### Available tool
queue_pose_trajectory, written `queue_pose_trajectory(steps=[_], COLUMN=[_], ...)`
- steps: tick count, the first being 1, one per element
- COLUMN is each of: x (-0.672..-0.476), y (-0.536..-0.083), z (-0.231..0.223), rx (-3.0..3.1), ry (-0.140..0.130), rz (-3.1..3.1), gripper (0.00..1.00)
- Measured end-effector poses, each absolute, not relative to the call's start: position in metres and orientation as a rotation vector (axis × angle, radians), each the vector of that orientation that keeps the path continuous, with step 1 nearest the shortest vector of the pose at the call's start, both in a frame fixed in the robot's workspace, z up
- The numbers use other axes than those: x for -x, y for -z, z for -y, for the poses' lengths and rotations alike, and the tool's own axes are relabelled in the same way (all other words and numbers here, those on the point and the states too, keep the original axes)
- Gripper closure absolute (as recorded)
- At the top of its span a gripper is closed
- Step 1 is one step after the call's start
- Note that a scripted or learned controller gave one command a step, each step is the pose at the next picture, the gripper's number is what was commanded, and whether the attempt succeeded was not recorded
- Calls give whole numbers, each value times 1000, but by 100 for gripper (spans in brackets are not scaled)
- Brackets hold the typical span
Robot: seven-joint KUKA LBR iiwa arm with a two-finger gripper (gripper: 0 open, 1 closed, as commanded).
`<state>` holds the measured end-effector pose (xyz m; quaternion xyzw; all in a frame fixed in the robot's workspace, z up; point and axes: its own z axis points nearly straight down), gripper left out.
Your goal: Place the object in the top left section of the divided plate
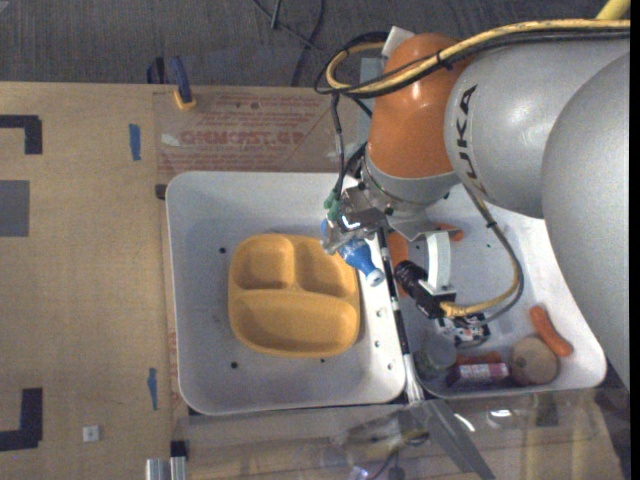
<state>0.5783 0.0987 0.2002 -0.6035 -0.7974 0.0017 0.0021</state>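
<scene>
A yellow divided plate (292, 296) lies in the left white bin (200, 268), with two small sections at its far side and one large section nearer the camera. My gripper (352, 240) hangs over the plate's right edge, near the wall between the bins. A blue object (358, 257) with a white end shows between its fingers, held just above the plate's right rim. The arm's orange band and grey body cover much of the right bin.
The right bin (560, 368) holds an orange carrot-like piece (551, 330), a brown rounded thing (535, 361), a dark red packet (480, 372) and an orange object (402, 253) partly behind the gripper. A wooden bench top (80, 268) stretches to the left.
</scene>
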Motion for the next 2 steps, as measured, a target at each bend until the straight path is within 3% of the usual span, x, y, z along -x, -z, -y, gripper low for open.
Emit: queue_pose_trajectory(steps=[1, 2], x=[-578, -594], y=[-209, -197], z=[-98, -129], rx=[1895, 1634], ry=[-6, 0], rz=[2500, 2684], gripper=[100, 100])
